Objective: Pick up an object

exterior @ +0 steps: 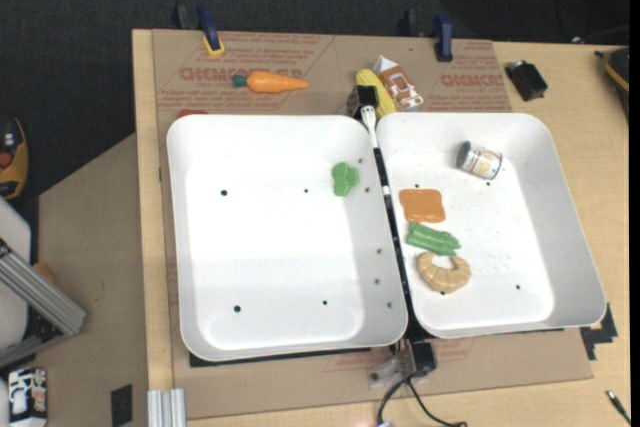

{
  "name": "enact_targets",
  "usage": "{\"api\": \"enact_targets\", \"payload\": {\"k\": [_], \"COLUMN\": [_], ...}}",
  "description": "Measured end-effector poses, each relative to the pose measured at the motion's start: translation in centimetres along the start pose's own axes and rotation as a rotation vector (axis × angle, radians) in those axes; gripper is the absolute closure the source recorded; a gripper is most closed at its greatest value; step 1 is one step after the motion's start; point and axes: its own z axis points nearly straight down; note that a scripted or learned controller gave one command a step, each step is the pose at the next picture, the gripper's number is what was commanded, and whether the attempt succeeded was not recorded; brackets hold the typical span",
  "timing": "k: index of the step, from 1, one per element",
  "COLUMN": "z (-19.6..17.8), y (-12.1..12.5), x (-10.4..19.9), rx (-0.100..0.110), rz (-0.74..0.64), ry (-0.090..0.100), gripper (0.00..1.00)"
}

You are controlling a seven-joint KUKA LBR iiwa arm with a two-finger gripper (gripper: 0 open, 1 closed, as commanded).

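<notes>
The left bin [270,315] holds one small green broccoli-like piece [344,178] near its right wall. In the right bin [560,245] lie a small tin can on its side [480,160], an orange flat block [423,205], a green pod-shaped toy [432,238] and a tan pretzel-like ring [444,272].
Behind the bins on the cardboard lie a toy carrot [272,83], a yellow banana-like toy [375,92] and a small orange-white packet [399,86]. Two blue clamps [210,30] [443,37] hold the board's far edge. A black block [526,80] sits at the back right.
</notes>
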Motion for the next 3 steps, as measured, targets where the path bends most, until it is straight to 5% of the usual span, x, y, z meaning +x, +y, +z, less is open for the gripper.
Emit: {"api": "enact_targets", "payload": {"k": [1,2,3], "z": [0.1,-1.1,-1.0], "y": [0.0,0.1,0.1], "x": [0.0,0.0,0.0], "rx": [0.001,-0.005,-0.003], "rz": [0.0,0.0,0.0], "ry": [0.0,-0.002,-0.001], "gripper": [0.0,1.0,0.0]}}
